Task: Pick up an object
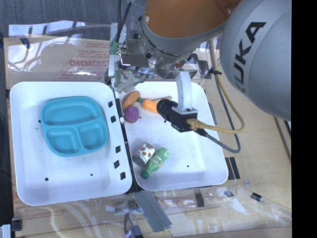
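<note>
I am looking down on two shallow white plastic bins sitting side by side on the surface. The left bin point(25, 182) is holding a light blue plastic tray with three compartments point(74, 125), lying flat toward its far half. The right bin point(210, 170) is holding the small things. At its far left corner, a tan rounded bread-like piece point(131, 99) is lying beside a small orange carrot-shaped toy point(148, 104), and a purple rounded toy point(132, 114) is sitting just near of the tan piece, close to the wall between the bins. Toward the near left of the same bin, a green plastic bottle point(154, 162) is lying on its side, touching a small white can with red and green print point(144, 152).

The grey arm with its orange band point(190, 9) is reaching in from the right and hanging over the far edge of the right bin. The end effector point(130, 78) is sitting low beside that far left corner, just above the tan piece, but its tips are lost among the metal parts, so I cannot tell how it is set or whether it is gripping anything. A black block with a yellow cable point(179, 116) is hanging over the middle of the right bin.
</note>
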Robot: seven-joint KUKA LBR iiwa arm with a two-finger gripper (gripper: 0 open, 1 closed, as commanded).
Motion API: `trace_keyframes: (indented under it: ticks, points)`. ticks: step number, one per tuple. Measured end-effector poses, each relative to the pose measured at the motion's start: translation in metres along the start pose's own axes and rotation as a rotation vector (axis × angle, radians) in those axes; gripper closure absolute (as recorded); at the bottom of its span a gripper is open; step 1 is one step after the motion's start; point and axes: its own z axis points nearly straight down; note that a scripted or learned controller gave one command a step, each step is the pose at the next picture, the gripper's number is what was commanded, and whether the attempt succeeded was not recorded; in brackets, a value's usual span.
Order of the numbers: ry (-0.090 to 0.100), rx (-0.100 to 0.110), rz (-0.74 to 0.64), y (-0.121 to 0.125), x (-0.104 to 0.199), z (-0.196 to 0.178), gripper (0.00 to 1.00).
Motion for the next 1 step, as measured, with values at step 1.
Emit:
trace_keyframes:
  ticks: [1]
  points:
    - [0.000,0.007,-0.010,-0.0441,0.0559,0.0025,1.00]
